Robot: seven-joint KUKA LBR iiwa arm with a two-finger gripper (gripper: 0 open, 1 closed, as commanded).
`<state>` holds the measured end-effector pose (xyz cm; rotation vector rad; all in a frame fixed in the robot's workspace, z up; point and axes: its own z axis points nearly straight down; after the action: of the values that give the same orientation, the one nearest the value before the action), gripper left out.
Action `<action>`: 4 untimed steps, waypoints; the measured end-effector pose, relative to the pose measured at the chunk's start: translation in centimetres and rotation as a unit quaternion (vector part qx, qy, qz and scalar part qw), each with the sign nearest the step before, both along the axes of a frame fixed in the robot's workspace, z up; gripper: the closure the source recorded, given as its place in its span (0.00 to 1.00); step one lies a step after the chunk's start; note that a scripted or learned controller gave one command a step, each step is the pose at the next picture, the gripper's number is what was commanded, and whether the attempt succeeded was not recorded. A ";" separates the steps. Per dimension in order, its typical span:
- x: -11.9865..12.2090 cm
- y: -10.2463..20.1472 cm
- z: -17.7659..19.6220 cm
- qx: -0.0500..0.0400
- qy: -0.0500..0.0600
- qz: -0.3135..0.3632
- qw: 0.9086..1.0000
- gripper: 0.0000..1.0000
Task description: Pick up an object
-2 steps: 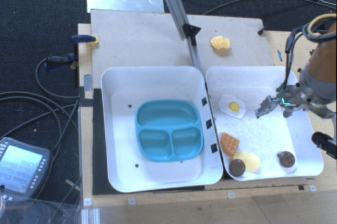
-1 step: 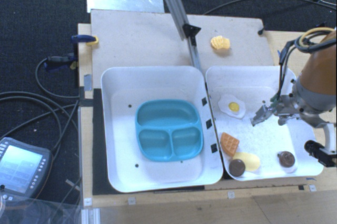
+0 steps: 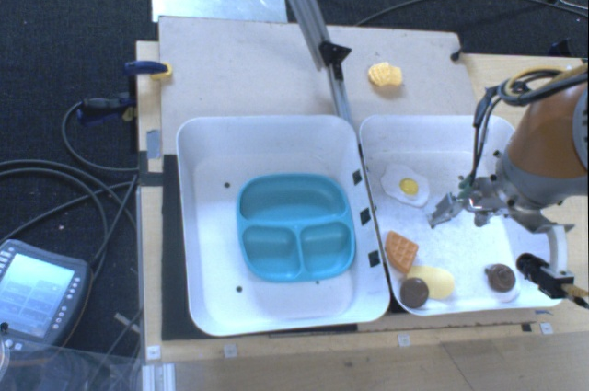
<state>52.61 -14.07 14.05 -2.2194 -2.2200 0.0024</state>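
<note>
The right bin (image 3: pixel 488 141) holds several toy foods. A fried egg (image 3: pixel 405 187) lies near its left wall, and a waffle square (image 3: pixel 400 249) sits lower down. At the front are a pale yellow bun (image 3: pixel 436 281), a dark brown round piece (image 3: pixel 413 293) touching it, and a brown chocolate round (image 3: pixel 501 278) further right. My gripper (image 3: pixel 453 208) hangs over the middle of this bin, just right of the egg and above the bin floor, with nothing visibly in it. The arm's orange band (image 3: pixel 552 141) is at the right edge.
The left bin (image 3: pixel 207 196) contains a blue divided tray (image 3: pixel 296 226). A yellow toy (image 3: pixel 386 74) lies on the board behind the bins. A slanted metal pole (image 3: pixel 308 7) runs down to the wall between the bins. Cables and a teach pendant (image 3: pixel 37 288) lie on the floor at left.
</note>
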 end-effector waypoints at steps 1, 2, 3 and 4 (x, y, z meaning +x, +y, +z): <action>0.0 0.0 -5.2 0.000 0.000 0.000 1.000 0.00; 0.1 0.0 -3.9 0.000 -0.003 0.000 1.000 1.00; -0.7 0.1 1.4 -0.001 -0.004 0.001 1.000 1.00; -0.6 -0.5 5.9 -0.001 -0.005 0.002 1.000 1.00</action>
<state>52.03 -14.55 19.91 -2.2206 -2.2310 -0.0056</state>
